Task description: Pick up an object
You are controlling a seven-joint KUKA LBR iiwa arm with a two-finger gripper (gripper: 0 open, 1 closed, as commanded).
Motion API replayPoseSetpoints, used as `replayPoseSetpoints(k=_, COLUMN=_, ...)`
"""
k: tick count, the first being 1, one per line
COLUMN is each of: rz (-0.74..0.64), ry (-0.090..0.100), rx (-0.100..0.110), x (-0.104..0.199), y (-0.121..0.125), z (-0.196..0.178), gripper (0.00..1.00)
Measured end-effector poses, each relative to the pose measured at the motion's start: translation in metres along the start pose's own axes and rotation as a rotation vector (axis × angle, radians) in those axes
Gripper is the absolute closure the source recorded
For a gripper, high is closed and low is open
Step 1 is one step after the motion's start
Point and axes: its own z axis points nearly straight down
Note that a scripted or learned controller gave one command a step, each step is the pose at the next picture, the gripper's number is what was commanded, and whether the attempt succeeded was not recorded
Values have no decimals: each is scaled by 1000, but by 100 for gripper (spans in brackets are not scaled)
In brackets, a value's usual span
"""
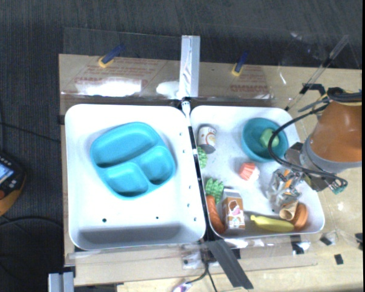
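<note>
Orange and brown clutter crowded the right bin's [304, 157] front corner, where my gripper [285, 190] hung low above a small brown cup [290, 212] beside the banana [269, 223], so I feared it could strike a neighbour; its opening I could not tell.

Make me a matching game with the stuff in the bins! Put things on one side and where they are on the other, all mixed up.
Things:
1. blue divided tray
2. banana
3. teal bowl
4. small can

Places:
A. right bin, far corner near the arm
B. left bin, alone
C. right bin, front edge
D. right bin, far end beside the middle wall

Pairs: 1-B, 2-C, 3-A, 4-D
</note>
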Motion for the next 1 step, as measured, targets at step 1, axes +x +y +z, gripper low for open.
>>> replayPoseSetpoints(k=1, rz=0, ry=0, rx=0, x=0, y=0, z=0, gripper=0)
